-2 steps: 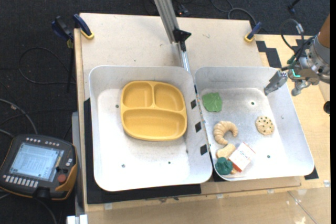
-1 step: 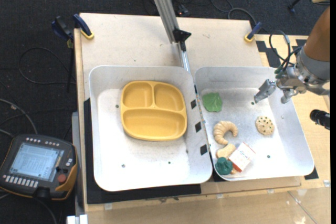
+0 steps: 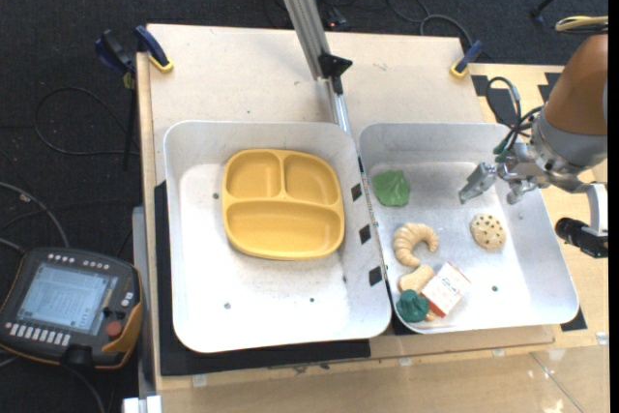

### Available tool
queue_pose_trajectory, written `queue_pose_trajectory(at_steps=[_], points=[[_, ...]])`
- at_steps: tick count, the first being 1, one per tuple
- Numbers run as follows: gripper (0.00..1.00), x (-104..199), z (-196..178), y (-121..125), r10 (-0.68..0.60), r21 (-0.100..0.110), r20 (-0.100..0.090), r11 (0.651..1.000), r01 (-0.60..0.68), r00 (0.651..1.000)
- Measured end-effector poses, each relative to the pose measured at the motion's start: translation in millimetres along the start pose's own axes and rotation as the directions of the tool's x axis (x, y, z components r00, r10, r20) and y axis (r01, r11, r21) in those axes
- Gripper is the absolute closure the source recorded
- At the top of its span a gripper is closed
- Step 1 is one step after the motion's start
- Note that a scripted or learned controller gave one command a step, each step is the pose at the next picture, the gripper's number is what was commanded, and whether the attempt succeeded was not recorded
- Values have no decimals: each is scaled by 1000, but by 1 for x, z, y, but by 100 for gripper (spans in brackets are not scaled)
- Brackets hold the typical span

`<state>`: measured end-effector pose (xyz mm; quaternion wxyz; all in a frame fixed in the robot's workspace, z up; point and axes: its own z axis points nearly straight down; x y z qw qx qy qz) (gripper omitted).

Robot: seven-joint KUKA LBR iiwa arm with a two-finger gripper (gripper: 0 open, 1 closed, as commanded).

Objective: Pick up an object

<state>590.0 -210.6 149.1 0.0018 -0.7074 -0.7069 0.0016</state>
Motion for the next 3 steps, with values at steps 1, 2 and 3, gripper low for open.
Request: queue_pose_trajectory(at_steps=[1,2,3], points=[[0,1,54,0,-1,-1,0,1000,1,1000],[100,0,40,1,-1,-7,2,1000,1,1000],[100,11,-15,3,-4,-11,2,1000,4,1000]])
